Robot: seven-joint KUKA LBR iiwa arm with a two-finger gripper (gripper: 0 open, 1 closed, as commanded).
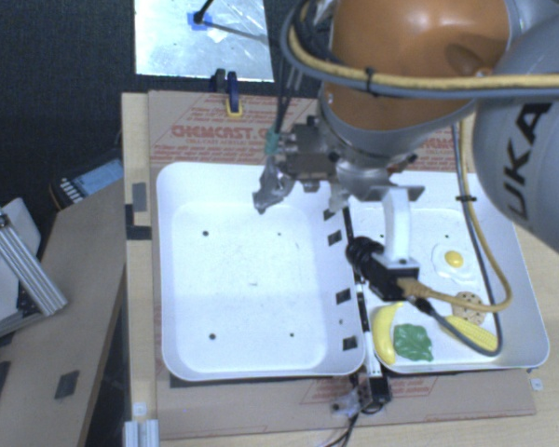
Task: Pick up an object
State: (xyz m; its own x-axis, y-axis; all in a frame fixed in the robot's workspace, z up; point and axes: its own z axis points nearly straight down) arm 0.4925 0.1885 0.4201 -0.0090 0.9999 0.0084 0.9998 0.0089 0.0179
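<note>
My gripper (268, 192) hangs over the far edge of the left bin (182, 250), below the big orange wrist band. I see nothing held in it. All the objects lie in the right bin (531, 333). A fried egg (452, 261) sits near its middle, with a brown cookie (469, 305) just in front of it. At the near left corner of that bin a yellow banana (383, 333) lies beside a green leafy piece (413, 342). A second long yellow item (475, 334) lies to the right of the green piece. The arm hides the far part of the right bin.
A ridge with black clips (343, 296) divides the two bins. Behind the bins are a brown cardboard sheet (205, 128) and a blue-and-yellow clamp (231, 91). A metal frame (19, 259) stands at the far left, off the bench.
</note>
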